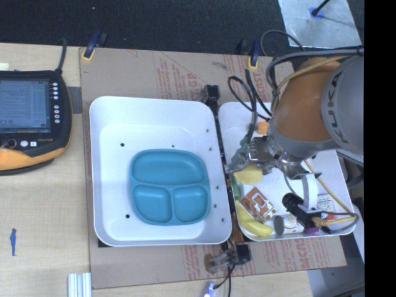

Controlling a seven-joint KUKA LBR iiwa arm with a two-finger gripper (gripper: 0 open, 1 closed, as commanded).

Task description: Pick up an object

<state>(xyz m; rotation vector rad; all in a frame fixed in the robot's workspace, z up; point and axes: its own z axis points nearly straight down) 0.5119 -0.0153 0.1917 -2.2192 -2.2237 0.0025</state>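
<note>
**Gripper low over right bin, above a yellow lump**

My arm comes in from the right and covers most of the right bin. My gripper sits low at that bin's left side, close to the wall it shares w/ the left bin. Can't tell if it's open or closed; the wrist and cables hide too much. Can't see anything held in it.

Pickable stuff is all in the right bin:
- yellow lump just near-side of the gripper, right under it in this view; whether they touch, can't tell.
- brown-and-white packet just nearer than the lump, approx mid-bin.
- banana along the near-left corner, curving round the packet's near side.
- small orange item on the far side, partly hidden by my wrist.
- a few small bits at the near-right rim, too cluttered to ID.

The left bin holds one blue divided plate, flat, approx centred, three compartments up.

Both bins sit on a cardboard sheet. A teach pendant w/ its screen lit lies on the bench, well left of the bins.
</note>
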